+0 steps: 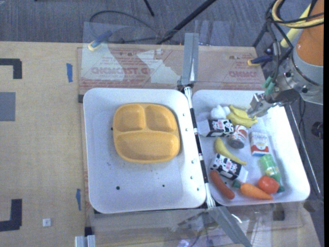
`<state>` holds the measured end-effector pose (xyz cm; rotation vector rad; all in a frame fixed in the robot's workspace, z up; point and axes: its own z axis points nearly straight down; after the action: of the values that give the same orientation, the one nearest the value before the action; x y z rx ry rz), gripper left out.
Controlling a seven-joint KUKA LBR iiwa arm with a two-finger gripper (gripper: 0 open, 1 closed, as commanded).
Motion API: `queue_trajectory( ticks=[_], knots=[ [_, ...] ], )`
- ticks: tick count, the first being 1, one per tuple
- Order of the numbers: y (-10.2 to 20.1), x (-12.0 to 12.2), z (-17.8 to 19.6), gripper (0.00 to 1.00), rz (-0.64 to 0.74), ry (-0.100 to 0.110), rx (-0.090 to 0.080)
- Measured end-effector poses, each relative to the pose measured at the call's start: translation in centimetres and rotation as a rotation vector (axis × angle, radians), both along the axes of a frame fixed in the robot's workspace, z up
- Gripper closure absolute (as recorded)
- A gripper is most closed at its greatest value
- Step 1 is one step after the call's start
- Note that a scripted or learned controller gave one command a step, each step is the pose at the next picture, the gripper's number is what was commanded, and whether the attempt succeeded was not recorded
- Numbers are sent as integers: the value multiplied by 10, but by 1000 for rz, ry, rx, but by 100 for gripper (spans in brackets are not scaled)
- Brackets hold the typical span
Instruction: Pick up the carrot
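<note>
The carrot [255,191], orange and tapered, lies along the front edge of the right bin [297,153], between a red sausage [221,184] and a red tomato-like piece [268,184]. My gripper [258,106] hangs over the far right part of that bin, just above the end of a bunch of bananas [239,117]. It is well behind the carrot and holds nothing that I can see.
The right bin also holds a single banana [226,151], two cow-patterned cartons [220,127] [226,166], a small can [238,137], a red-and-white box [259,143] and a green bottle [268,164]. A yellow divided plate [146,133] sits in the left bin [97,179].
</note>
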<state>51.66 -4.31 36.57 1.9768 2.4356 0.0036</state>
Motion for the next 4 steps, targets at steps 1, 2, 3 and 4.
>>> queue_trajectory(
  ticks=[1,2,3,4],
  knots=[
    [-6,22,-157,100,1,5,1],
    [45,-10,-17,100,182,3,0],
    [-25,-20,-29,100,-56,7,2],
    [33,-37,-70,100,-83,6,1]
  ],
)
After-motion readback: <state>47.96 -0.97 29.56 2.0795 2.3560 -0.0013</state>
